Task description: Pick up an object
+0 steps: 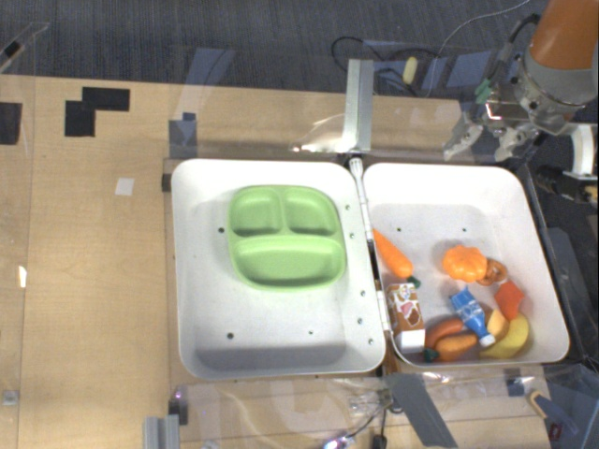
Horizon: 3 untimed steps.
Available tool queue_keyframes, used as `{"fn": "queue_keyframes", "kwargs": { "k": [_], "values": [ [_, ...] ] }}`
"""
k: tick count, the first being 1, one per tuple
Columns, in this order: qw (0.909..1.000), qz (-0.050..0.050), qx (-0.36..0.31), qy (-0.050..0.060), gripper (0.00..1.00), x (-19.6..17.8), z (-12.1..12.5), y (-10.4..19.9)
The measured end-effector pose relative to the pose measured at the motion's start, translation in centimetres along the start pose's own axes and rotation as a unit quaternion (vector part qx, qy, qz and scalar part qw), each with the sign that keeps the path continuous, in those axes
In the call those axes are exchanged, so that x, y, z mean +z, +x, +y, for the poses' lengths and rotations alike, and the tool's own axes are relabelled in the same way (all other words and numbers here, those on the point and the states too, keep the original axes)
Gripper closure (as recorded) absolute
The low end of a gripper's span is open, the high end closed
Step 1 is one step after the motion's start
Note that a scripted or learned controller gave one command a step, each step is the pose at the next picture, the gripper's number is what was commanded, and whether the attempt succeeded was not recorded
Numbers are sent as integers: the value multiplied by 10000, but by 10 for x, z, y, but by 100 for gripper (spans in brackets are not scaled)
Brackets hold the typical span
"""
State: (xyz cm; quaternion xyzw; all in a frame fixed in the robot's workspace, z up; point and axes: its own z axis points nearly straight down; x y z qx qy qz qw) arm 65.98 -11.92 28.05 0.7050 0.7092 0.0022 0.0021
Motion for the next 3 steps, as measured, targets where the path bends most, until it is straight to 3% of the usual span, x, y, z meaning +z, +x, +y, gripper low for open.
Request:
{"fn": "queue_keyframes", "kwargs": {
  "k": [1, 2, 3],
  "values": [
    [10000, -1, 83, 12, 0, 102, -56, -13],
    [10000, -15, 10, -75, 0, 186, -111, -54],
    [9999, -31, 16, -112, 100, 174, -109, -56]
  ]
}}
